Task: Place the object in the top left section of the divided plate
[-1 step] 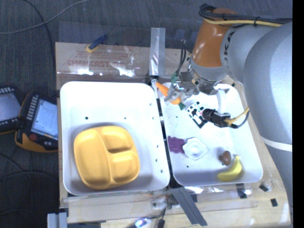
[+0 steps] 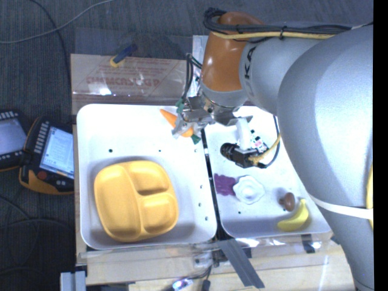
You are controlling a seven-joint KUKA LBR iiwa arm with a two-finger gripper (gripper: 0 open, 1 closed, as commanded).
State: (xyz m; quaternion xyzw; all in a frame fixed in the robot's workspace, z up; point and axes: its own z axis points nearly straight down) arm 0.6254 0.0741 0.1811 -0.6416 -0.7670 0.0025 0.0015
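Pincer (image 2: 187, 125) hung over the far right corner of the left shallow white bin (image 2: 115, 129), close to the divider between the bins. Whether it was open or closed could not be told from the camera view.

Small orange toy carrot with a green tip (image 2: 168, 115) sat right at the pincer. Its orange end poked out on the pincer's view-left side, and its middle was overlapped by the pincer's metal. Held or merely beneath: unclear.

Yellow plastic divided plate (image 2: 103, 183) lay well apart from the pincer, below and to the view-left of it, in the near part of the same bin. The carrot was not on the plate.

To the pincer's view-right lay the right shallow white bin (image 2: 254, 218). In it, below the pincer and nearest to it, was a purple toy bunch of grapes (image 2: 224, 184), with a white fried-egg-shaped piece (image 2: 248, 190) just beside the grapes. Farther off lay a small brown rounded object (image 2: 287, 200), touching or nearly touching a yellow toy banana (image 2: 294, 219).

Beyond the pincer, past the left bin's far edge, was a flat brown cardboard sheet (image 2: 130, 77).

The grey arm (image 2: 321, 114) rose up and view-right from the pincer, its orange band (image 2: 223, 65) directly above it.
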